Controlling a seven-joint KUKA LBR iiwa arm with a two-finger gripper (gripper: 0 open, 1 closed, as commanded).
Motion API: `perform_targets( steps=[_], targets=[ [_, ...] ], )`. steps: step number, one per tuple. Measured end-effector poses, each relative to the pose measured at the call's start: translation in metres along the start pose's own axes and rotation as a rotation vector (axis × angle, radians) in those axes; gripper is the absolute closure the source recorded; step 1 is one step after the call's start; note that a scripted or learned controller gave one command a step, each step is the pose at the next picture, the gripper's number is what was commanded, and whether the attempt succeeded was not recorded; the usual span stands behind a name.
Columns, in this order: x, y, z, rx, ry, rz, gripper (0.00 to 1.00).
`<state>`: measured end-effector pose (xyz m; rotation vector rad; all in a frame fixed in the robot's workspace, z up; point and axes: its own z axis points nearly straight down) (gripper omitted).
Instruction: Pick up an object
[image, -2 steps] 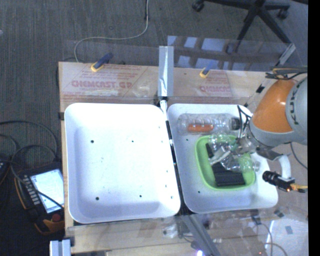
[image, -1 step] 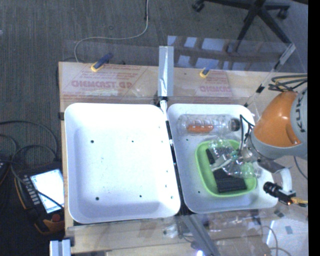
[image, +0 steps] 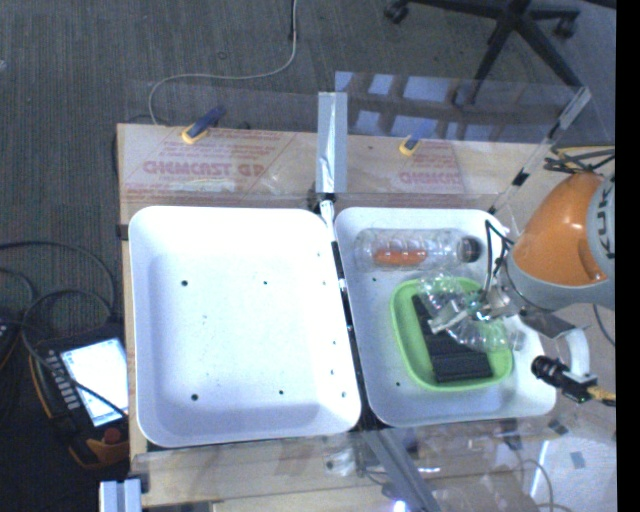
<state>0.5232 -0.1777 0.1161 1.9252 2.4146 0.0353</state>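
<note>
Bench with two white bins; right bin (image: 375, 390) carries a clear plastic bottle (image: 415, 249) along its far edge and a green tray (image: 408, 345) with a black block (image: 455, 358). Gripper (image: 480, 312) over the tray; we can't tell its opening. Bottle looks light, slippery, crushable, so we'd grip mid-body.

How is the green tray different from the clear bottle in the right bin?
The green tray is bright green and squarish; the clear bottle is see-through and long. The tray holds a black object; the bottle lies on its side with something orange inside. Both sit in the right bin.
</note>
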Motion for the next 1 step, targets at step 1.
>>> perform_targets(
  steps=[1],
  targets=[
    [0.088, 0.047, -0.0925, 0.054, 0.023, 0.154, 1.0]
  ],
)
